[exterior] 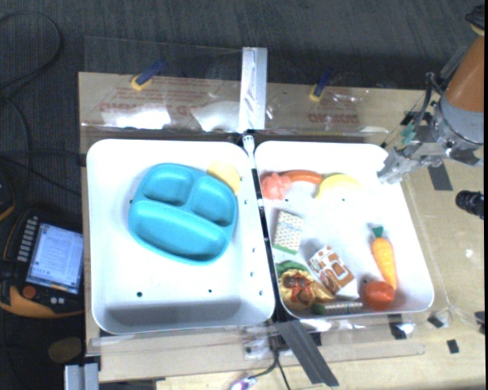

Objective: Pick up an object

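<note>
Gripper [396,169] sits at the right bin's [419,242] far right corner, just over the rim, arm [464,96] coming in from the right. Whether it is wide or narrow I cannot tell; it is small and blurred against the white wall. Nothing seen held.

Right bin holds the pickable things. Carrot [382,254] lies lengthwise near the right wall, with a tomato [378,293] touching its near end. Banana [337,184] and a pink-orange toy [281,184] along the far wall. Checked packet [289,231] mid-left. Red-white box [332,270] centre, tilted. Cluttered food toy [299,287] at the near left corner.

Left bin [106,242] carries a blue tray [183,210], upside-down by the look of it, with a yellow piece [225,174] at its far right edge.

Judgement: no object chosen yet. Banana is nearest the gripper and lies apart from its neighbours, so the easiest reach. Carrot is also fairly clear, but close to the wall, which may crowd a grasp there. Things at the near left are bunched; poorer targets.
</note>
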Controlling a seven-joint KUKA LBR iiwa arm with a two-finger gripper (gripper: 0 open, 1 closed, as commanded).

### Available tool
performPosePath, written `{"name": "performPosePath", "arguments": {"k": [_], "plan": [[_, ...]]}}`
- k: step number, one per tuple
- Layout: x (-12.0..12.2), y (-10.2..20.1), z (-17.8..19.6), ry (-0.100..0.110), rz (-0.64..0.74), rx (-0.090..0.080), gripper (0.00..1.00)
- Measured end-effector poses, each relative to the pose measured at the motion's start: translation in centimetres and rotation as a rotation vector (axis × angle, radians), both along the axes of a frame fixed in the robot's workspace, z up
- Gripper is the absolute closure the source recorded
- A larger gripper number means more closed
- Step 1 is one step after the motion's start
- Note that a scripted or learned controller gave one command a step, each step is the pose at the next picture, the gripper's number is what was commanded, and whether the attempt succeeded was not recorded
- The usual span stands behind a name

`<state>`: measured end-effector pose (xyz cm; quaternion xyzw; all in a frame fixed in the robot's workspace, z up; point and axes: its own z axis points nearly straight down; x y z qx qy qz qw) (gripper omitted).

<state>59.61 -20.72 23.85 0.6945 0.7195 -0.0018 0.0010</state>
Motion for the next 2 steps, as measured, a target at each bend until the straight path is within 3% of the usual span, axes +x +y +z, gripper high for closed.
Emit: {"name": "performPosePath", "arguments": {"k": [1,2], "plan": [[-3.9,-1.8,-2.5,0.002,-0.089,0.000,1.00],[-6.5,-0.6,-13.9,0.000,-0.366,0.005,1.00]]}}
